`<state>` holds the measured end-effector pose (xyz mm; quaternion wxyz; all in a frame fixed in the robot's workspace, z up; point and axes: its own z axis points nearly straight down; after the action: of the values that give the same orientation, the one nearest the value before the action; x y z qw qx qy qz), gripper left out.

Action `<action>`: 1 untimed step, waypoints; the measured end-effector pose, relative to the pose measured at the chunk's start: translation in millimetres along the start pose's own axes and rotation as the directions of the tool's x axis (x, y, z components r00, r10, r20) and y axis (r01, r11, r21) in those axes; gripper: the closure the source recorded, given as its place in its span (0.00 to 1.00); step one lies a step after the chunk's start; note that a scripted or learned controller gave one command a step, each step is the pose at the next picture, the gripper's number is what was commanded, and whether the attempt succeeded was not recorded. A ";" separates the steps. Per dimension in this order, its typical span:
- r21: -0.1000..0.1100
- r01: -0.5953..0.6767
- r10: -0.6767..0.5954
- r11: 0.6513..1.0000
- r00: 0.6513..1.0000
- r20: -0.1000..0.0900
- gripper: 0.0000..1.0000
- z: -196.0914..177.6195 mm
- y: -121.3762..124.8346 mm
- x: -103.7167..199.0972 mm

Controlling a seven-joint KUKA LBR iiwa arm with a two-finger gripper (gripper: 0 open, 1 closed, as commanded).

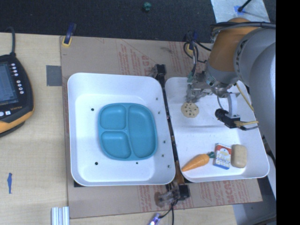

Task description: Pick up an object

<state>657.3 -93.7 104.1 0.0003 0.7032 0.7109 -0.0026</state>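
My gripper (191,96) hangs over the far left part of the right bin (211,134). A round tan cookie with dark dots (190,109) lies right below its tip, touching or nearly touching it. Near the bin's front edge lie an orange carrot (196,161), a small red, white and blue box (223,156) and a tan rounded block (239,155). The arm's grey body and orange band (227,43) cover the bin's far right corner.
The left bin (79,125) holds a blue divided plate (127,131). A handheld control pendant (11,90) rests on the bench at the far left. A black clamp (160,71) sits where the bins meet at the back.
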 end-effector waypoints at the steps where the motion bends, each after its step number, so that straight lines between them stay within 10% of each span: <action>1: 0.000 0.000 0.000 1.000 1.000 0.000 0.00 0.2 -0.1 0.0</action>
<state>657.1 -93.7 103.9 0.0001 0.7033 0.7109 -0.0027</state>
